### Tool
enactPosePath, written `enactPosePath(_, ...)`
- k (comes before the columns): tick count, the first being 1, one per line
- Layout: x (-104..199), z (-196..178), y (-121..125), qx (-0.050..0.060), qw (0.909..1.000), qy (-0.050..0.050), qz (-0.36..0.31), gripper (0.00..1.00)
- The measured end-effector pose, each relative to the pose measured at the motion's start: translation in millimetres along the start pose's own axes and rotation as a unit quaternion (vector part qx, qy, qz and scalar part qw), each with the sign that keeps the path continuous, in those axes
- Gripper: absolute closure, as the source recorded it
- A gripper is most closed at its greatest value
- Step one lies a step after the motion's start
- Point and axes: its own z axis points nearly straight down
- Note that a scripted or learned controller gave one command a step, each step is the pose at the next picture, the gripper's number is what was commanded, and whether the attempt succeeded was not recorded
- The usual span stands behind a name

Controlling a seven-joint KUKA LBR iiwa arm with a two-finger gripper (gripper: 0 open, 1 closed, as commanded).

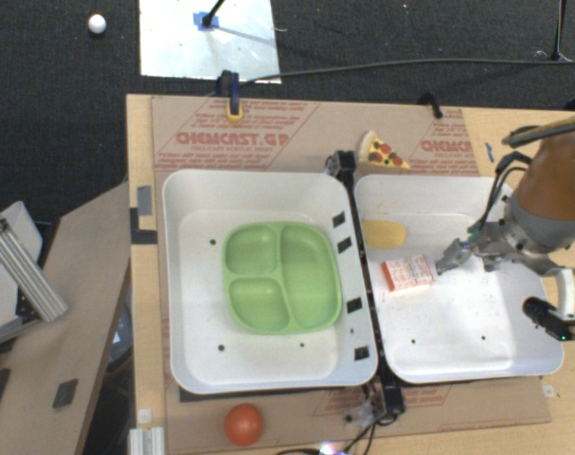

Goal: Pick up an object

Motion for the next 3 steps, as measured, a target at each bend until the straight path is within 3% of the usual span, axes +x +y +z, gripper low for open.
enactPosePath(1, -1, -14, 1, -0.003, 1.0000, -0.001, 0.000, 1.00)
enactPosePath(3, -4, -103, 3, -0.004, 1.0000, -0.001, -0.001, 1.00)
